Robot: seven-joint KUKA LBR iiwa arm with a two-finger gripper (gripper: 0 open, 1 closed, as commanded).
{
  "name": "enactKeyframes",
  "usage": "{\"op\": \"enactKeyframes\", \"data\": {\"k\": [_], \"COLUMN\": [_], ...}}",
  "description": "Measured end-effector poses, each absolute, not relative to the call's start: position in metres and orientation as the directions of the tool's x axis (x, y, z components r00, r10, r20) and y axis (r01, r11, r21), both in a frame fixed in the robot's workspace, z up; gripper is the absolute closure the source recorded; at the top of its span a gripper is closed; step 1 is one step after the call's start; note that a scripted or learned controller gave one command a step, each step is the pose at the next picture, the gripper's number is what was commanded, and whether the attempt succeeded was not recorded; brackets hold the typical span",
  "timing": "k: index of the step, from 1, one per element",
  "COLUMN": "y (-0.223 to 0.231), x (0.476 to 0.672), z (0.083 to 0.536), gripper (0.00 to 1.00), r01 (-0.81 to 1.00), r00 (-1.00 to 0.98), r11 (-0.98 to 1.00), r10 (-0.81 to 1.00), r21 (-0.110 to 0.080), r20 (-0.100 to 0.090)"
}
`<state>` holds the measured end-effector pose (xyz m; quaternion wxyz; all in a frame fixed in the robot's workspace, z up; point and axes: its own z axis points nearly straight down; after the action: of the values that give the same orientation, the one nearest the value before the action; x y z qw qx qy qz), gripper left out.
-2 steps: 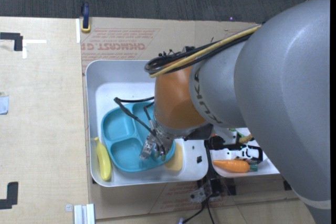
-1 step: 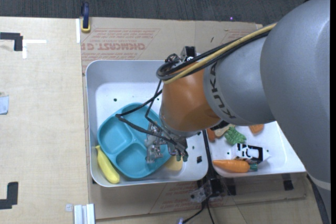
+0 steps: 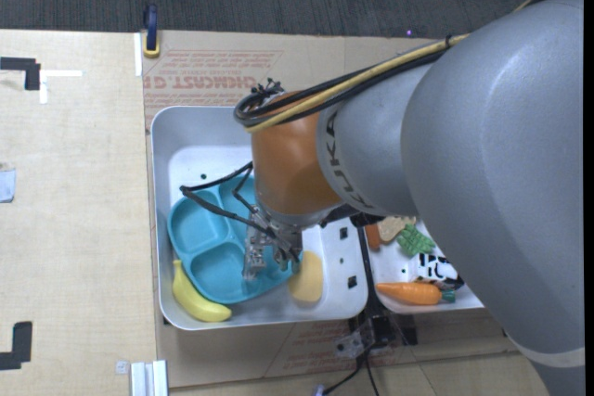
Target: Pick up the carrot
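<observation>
Tool [image 3: 264, 257] hung low over the left bin [image 3: 162, 199], right above the blue divided tray [image 3: 200, 241], and whether it was released or clenched, I couldn't tell from this angle. Nothing showed in its grip. Just beside it sat a pale yellow lump [image 3: 307, 278], and a banana [image 3: 193, 297] curled along the tray's near edge. Big grey arm [image 3: 483, 162] stretched across from the right, covering much of the right bin [image 3: 408, 274]. And the carrot [image 3: 408, 293]? Over there, in that right bin, well apart from the tool, so by my reckoning a move across was needed before any pick.
</observation>
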<state>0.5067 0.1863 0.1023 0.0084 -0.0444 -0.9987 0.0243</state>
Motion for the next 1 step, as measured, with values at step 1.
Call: {"op": "enactKeyframes", "data": {"k": [1], "y": [0.1282], "x": [0.5052], "z": [0.1012], "gripper": [1.00], "r01": [-0.411], "r00": [-0.911], "r11": [0.912], "r10": [-0.411], "r21": [-0.002], "r20": [-0.029]}}
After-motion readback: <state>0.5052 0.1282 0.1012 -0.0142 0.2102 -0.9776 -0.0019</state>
